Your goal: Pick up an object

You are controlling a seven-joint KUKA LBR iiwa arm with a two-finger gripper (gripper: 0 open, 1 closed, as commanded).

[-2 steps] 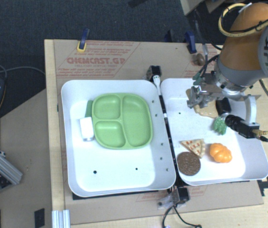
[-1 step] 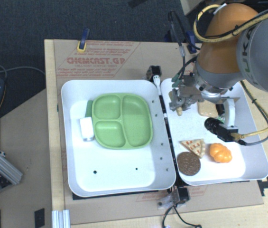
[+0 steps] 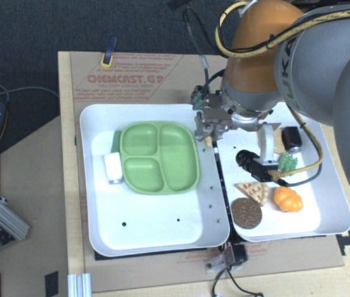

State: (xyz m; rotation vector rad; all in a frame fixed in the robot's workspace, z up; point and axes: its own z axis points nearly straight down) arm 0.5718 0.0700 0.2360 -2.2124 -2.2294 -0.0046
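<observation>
My gripper (image 3: 207,132) hangs under the orange-banded wrist, over the wall between the two bins near their far end. I see nothing held in it. In the right bin (image 3: 329,218) lie a brown round cookie (image 3: 246,213), a triangular waffle piece (image 3: 252,192), an orange fruit (image 3: 287,199) and a small green leafy piece (image 3: 287,162), all nearer the front than the gripper. In the left bin (image 3: 144,228) rests a green divided plate (image 3: 160,157), just left of the gripper, with a white block (image 3: 113,167) at its left edge.
A small black block (image 3: 291,136) lies at the back of the right bin, under the arm. A dark green flat piece (image 3: 116,142) pokes out from under the plate's left side. The front half of the left bin floor is bare white. Cardboard lies beyond the bins.
</observation>
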